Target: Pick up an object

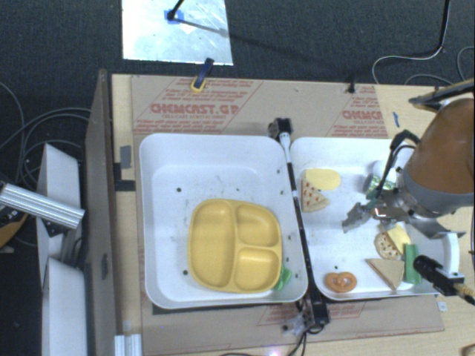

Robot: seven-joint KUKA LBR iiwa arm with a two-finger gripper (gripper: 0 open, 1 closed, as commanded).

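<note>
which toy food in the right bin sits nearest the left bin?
The pizza slice, red-dotted, right beside the divider; the pretzel sits farther right, at the bin's front.

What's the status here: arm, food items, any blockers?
Gripper low over right bin, nothing seen held. Pizza slice, pretzel, cracker lying loose. Yellow tray in left bin.

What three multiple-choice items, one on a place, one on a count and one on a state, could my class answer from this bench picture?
1. Where is the yellow divided plate?
A. left bin
B. right bin
C. on the cardboard

2. How many compartments does it have?
A. two
B. three
C. five

3. How does the pretzel lie?
A. between the fingers
B. on the plate
C. on the right bin's floor, apart from the gripper

Key: 1 A, it sits in the left bin. 2 B, one long and two smaller hollows show. 3 C, it rests near the front wall of the right bin, with the gripper farther back.
</note>
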